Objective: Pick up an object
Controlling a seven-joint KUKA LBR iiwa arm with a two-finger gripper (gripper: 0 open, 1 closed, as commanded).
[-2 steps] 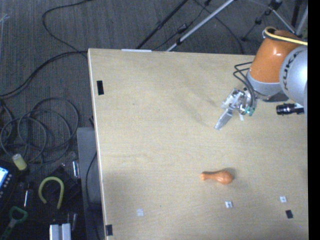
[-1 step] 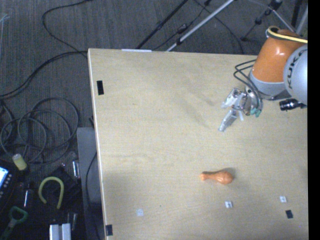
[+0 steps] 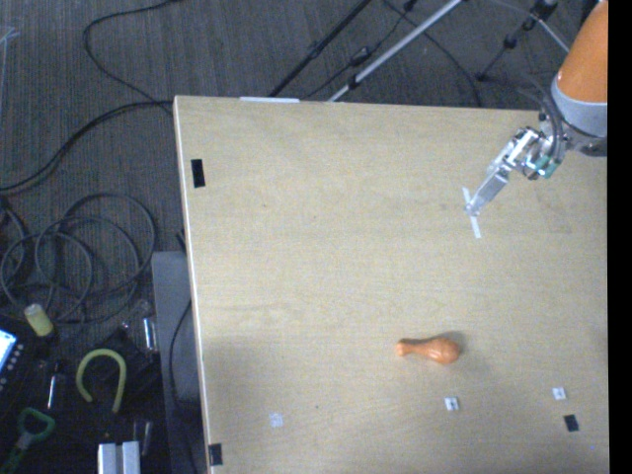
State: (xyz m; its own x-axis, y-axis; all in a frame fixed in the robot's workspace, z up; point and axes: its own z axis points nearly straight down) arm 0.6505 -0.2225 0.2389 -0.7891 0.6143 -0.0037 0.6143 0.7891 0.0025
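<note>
step: reach | hand [image 3: 475, 208]: upper right, fingers look pressed together, though too small to be sure, holding nothing | orange pear-shaped object [image 3: 432, 350]: on bench [image 3: 296, 265], lower centre, well apart | advice: spread, descend across bulb

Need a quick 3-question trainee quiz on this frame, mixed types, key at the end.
1. True or false: the tool is holding the orange pear-shaped object.
2. Multiple choice: where does the orange pear-shaped object lie relative to the tool in the camera view? A) above it, toward the top edge B) below it, toward the bottom edge C) directly under its fingertips
3. Fill in: the orange pear-shaped object lies on the light wooden ____.

Key: 1 false, they are well apart; 2 B; 3 tabletop.
</note>
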